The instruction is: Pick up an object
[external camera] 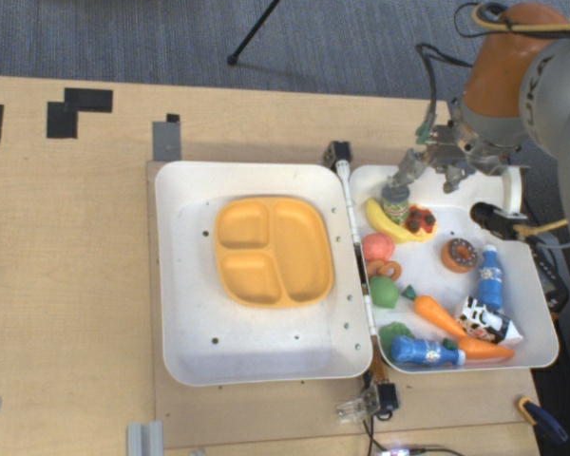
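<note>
Where toys crowd: one banana [388, 221], one carrot [439, 317], seemingly two bottles [491, 279].

Arm [551, 74]: grey casing, orange band above wrist, black cable looped beside it. Gripper [427, 164]: grey metal, two thin fingers.

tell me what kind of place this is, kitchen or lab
Most likely a robotics lab bench, not a kitchen: a grey and orange robot arm reaches over two white bins on a plywood bench, and the food is toys, like the banana.
</note>
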`<state>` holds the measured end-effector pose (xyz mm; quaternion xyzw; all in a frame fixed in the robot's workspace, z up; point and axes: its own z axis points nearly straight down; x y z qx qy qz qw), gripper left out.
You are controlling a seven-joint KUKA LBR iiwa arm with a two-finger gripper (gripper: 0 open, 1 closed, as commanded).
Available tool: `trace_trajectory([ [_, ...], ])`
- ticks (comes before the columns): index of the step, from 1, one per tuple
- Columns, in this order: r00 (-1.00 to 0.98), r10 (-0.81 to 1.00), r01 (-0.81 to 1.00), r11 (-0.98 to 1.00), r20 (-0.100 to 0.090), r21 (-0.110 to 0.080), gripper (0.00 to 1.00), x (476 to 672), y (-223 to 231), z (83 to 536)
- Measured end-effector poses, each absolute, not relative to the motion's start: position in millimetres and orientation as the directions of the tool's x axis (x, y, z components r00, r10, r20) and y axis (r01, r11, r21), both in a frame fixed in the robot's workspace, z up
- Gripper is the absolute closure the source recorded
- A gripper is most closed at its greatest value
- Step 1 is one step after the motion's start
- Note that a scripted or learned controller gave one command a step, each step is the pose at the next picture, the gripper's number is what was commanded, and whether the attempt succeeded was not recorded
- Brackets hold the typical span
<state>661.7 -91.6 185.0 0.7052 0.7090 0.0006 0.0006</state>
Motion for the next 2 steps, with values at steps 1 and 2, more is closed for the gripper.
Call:
trace_trajectory([
  [1,-0.237,0.971,0.971,0.237,-0.002,0.006,0.00,606.2,-114,86],
  [2,-0.598,0.802,0.802,0.598,-0.009,0.008,0.00,490.0,-115,87],
])
